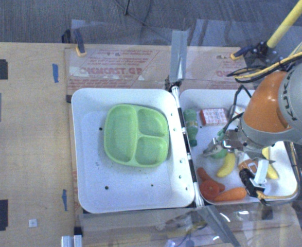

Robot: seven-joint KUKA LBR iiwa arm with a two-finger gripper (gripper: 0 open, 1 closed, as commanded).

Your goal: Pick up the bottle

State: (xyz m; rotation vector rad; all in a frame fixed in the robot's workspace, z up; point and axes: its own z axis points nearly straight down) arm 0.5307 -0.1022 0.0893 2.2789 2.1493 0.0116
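Note:
The bottle (191, 125) is green and lies lengthwise against the left wall of the right bin (289, 192), near its far end. My gripper (215, 147) hangs over the middle of that bin, a short way right of the bottle and a little nearer the front. It stands apart from the bottle, just above the upper end of a yellow banana (226, 165). Nothing shows between its jaws.
A red and white box (213, 116) lies just right of the bottle. An orange carrot (233, 193) and a red piece (208, 183) sit at the bin's front, and a yellow item (269, 170) at its right. The left bin (89, 189) holds a green divided plate (137, 135).

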